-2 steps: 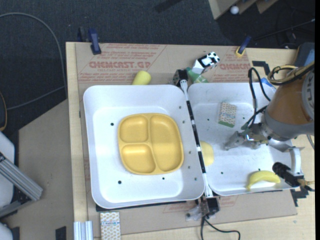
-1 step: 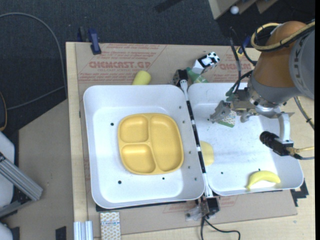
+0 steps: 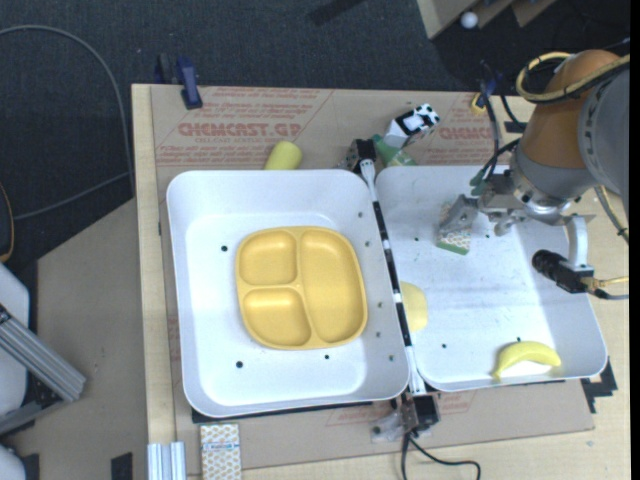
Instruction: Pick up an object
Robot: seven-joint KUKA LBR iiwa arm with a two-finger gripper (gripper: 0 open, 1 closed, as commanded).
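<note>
Now, end effector (image 3: 462,223): I am hovering over the right bin (image 3: 560,363); grip state I cannot tell.
Banana (image 3: 527,358): lying near the front rim.

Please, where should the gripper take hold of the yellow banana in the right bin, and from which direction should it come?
Grip the banana across its middle, coming straight down from above. It lies flat on the right bin floor as a narrow curved shape, so fingers closing across its short width should fit best. It sits close to the bin's near rim, which probably leaves little room for a sideways approach.
</note>
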